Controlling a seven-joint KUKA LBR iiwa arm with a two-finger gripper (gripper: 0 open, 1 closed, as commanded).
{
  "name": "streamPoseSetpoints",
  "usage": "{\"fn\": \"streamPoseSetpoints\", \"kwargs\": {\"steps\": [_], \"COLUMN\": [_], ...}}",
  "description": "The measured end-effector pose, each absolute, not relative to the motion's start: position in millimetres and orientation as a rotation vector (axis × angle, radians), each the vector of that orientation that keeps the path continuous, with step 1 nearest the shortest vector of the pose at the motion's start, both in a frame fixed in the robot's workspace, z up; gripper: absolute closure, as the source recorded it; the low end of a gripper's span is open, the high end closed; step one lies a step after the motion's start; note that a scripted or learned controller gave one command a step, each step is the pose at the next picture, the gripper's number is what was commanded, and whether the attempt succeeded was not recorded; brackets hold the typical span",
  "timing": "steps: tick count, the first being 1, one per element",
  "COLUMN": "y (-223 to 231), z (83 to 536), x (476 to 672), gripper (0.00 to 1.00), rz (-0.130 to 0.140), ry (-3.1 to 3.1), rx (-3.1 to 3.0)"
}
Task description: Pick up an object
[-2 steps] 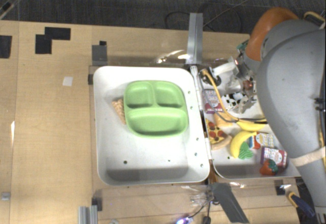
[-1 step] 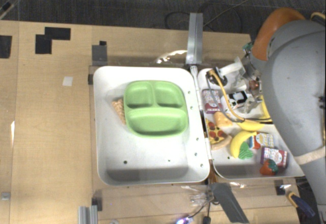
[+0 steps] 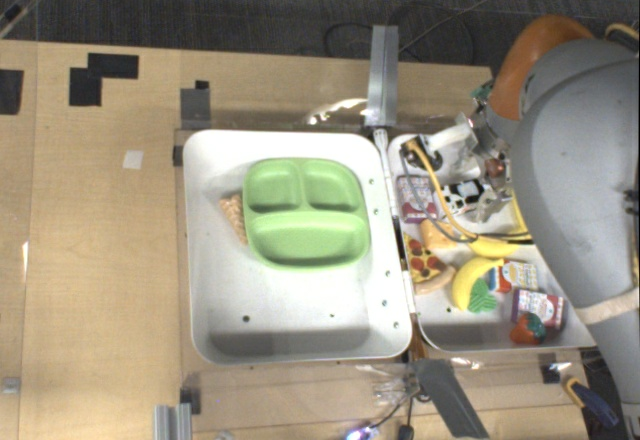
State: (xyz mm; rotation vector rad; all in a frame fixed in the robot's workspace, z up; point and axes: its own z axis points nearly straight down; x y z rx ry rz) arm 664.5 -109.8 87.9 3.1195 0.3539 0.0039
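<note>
Grey robot arm's gripper [image 3: 462, 173] is hovering over the cluttered right white bin [image 3: 490, 336]; jaws' state unclear. Crowded toys risk deflecting a grasp.

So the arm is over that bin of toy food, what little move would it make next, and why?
Probably a short drop straight down. The claw hangs over the rear of the right white bin, above a pink-patterned flat packet, with the yellow toy banana and pizza slice lying nearer the front. I see nothing gripped yet, so lowering onto what lies beneath seems the natural step.
</note>
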Motion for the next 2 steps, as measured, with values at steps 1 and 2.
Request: {"fn": "streamPoseSetpoints", "kwargs": {"steps": [1, 2], "y": [-147, -93], "z": [91, 88], "x": [656.2, 661.6], "gripper": [0.00, 0.00], "rz": [0.006, 0.011], "ry": [0.323, 0.324], "rx": [3.124, 3.127]}}
